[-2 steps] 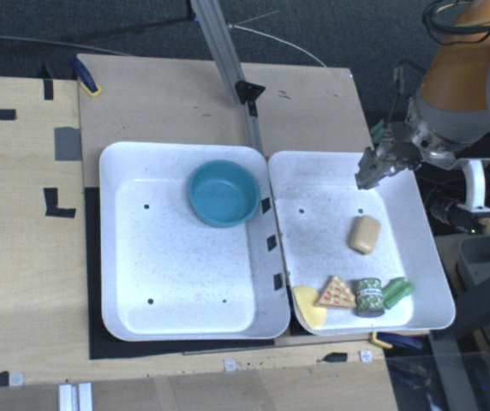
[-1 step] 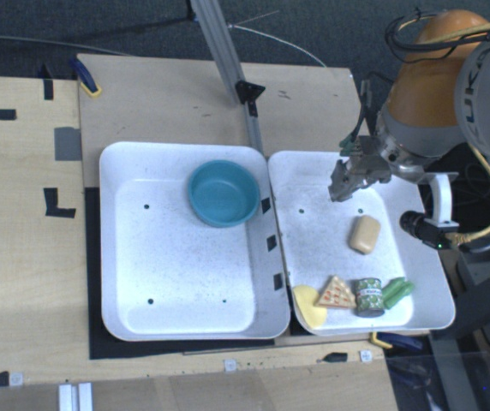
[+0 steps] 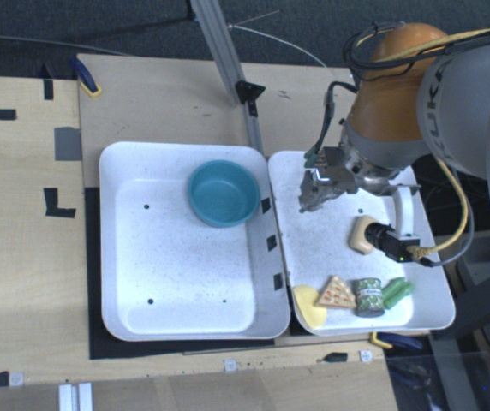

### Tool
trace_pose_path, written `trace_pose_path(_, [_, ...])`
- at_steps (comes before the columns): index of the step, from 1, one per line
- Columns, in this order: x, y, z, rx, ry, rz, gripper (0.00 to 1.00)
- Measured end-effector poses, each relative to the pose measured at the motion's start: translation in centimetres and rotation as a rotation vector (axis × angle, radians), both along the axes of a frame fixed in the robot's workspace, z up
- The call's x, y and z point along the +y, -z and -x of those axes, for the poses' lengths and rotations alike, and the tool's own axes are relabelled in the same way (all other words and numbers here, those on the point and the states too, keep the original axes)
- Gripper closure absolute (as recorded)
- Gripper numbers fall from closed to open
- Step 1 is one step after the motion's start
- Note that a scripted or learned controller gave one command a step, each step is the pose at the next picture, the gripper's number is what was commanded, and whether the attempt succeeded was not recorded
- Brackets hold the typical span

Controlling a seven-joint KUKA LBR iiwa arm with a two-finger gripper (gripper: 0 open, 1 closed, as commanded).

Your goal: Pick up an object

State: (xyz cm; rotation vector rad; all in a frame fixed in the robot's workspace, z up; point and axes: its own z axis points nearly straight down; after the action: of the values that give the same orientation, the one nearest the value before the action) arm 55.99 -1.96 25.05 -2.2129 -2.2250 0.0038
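the grey arm with its orange band reaches in from the right and hangs its two-finger tool (image 3: 316,193) over the upper left part of the right-hand shallow white bin (image 3: 288,229). whether the tool is wide or narrow i cannot tell from this slant; nothing shows between its tips.

the things it could pick lie mostly along the near edge of that bin: a flat yellow piece (image 3: 307,306) in the near left corner, a tan pizza-slice-shaped toy (image 3: 337,294) touching it, a small dark green can (image 3: 367,297) just beside that, and a green pod-shaped toy (image 3: 397,292) against the can. a pale cream rounded block (image 3: 361,235) sits apart, mid-bin, next to a black fitting on the arm's cable. the left-hand shallow white bin (image 3: 125,229) on the bench holds a round teal bowl (image 3: 223,193) near its far right corner.

the tool hovers above bare bin floor, well apart from every object. a straight descent from here would likely close on nothing. if it heads for the near row, the pieces are packed so closely that the tips may land on two at once or nudge the can over. the flat yellow piece lies low and against the bin wall, so it looks hard to grip, and the loose cable near the cream block could foul a reach there.
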Motion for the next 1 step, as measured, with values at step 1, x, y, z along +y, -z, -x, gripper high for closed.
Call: trace_pose_path(1, [4.56, 1.55, 1.95, 0.001, 0.000, 0.000, 1.00])
